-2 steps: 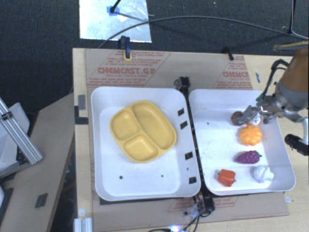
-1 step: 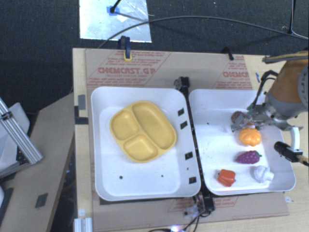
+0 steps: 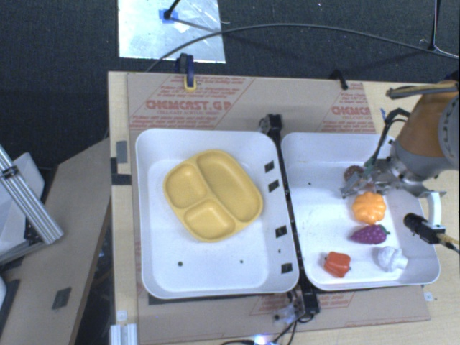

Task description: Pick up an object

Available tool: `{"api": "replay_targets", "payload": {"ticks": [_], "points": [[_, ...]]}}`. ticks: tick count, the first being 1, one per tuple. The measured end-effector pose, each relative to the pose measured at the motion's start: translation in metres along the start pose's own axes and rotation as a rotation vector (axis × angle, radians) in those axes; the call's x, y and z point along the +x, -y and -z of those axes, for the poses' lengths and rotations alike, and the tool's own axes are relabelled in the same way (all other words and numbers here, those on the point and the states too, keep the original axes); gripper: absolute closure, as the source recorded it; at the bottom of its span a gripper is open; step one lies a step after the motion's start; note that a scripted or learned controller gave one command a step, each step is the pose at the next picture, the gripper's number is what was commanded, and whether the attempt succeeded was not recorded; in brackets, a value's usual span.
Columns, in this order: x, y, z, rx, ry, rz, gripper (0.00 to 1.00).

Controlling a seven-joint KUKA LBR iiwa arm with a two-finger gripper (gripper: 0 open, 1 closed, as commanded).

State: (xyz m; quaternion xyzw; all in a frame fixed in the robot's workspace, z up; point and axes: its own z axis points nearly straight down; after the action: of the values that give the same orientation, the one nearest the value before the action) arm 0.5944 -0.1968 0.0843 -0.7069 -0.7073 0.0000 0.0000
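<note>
Where the grey arm reaches in over the right bin, the claw is seen low near that bin's far right part, just above an orange pumpkin-like toy; whether it is released or clenched cannot be told. Purple grapes, a red pepper and a white object lie toward the near right corner. A yellow divided tray sits in the left bin.

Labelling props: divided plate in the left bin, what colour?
Yellow; the divided plate shows plainly in the camera view.
</note>
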Motion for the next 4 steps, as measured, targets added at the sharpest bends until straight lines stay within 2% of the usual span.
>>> {"api": "replay_targets", "payload": {"ticks": [1, 4], "points": [[0.0, -0.001, 0.011, -0.003, 0.001, 0.001, 1.0], [0.008, 0.003, 0.146, -0.006, 0.002, 0.005, 1.0]]}}
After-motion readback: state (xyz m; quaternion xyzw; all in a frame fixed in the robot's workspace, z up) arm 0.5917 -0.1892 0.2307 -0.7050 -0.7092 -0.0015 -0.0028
